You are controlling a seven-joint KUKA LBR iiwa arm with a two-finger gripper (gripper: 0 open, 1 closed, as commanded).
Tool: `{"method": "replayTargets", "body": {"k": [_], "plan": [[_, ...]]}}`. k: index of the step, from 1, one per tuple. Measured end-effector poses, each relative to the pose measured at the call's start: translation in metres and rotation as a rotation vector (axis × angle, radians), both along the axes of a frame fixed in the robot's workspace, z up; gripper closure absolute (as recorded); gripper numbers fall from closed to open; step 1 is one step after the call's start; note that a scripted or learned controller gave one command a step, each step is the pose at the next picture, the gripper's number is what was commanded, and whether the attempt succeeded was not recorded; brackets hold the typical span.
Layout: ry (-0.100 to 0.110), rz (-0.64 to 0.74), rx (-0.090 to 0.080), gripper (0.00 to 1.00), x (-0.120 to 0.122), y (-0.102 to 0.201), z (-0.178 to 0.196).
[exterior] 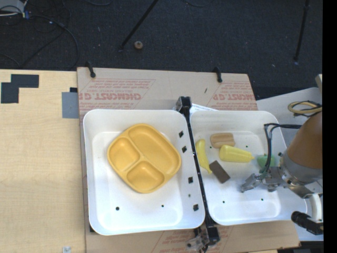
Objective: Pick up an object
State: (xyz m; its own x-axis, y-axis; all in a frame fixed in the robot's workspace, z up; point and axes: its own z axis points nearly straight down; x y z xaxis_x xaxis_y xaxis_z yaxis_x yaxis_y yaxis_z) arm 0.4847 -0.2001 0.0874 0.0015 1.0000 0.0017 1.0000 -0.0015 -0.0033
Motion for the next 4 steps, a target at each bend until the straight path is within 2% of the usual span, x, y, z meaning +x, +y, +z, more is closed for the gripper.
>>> {"method": "replayTargets", "body": {"k": [1, 2, 4], "plan": [[-0.001, -0.003, 0.0, 1.0, 0.0, -0.001, 0.012], [-0.004, 0.003, -0.002, 1.0, 0.011, -0.002, 0.063], [-0.005, 0.004, -0.002, 1.0, 0.016, -0.004, 0.147]]}}
